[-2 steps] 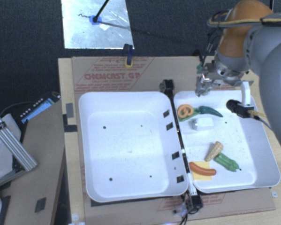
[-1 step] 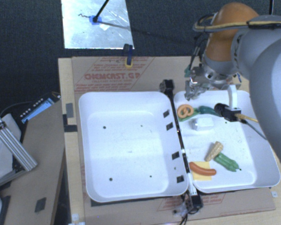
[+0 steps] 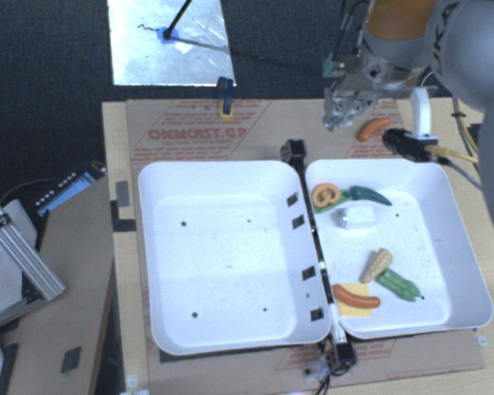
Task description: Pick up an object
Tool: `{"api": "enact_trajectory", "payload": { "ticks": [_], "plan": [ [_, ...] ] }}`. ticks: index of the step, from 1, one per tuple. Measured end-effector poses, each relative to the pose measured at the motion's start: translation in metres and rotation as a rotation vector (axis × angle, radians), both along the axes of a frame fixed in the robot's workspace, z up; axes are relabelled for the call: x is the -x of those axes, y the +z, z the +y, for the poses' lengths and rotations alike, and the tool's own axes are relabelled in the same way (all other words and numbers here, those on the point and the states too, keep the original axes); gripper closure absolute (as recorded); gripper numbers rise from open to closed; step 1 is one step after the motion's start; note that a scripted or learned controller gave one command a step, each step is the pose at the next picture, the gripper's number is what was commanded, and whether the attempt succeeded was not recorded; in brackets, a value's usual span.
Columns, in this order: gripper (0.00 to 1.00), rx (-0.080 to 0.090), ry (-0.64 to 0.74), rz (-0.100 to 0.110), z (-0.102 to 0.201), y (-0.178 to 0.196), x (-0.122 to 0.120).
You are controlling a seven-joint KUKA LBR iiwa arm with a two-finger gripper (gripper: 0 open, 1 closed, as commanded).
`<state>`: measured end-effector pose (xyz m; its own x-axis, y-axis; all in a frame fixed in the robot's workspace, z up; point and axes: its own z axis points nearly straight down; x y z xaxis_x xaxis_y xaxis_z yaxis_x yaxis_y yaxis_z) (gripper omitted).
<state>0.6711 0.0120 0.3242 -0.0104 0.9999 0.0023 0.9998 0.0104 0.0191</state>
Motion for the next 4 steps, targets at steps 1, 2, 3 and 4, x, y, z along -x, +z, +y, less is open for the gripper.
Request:
{"api": "enact_trajectory", "payload": {
  "ticks": [1,2,3,4],
  "plan": [
    [1.0,0.001,-0.003,0.024,0.034,-0.081,0.003],
    [1.0,0.001,-0.003,0.025,0.069,-0.144,0.033],
    [1.0,0.0,-0.003,0.016,0.108,-0.138,0.014],
    [1.0,0.001,-0.003,0.018,0.149,-0.174,0.003]
  ]
}}
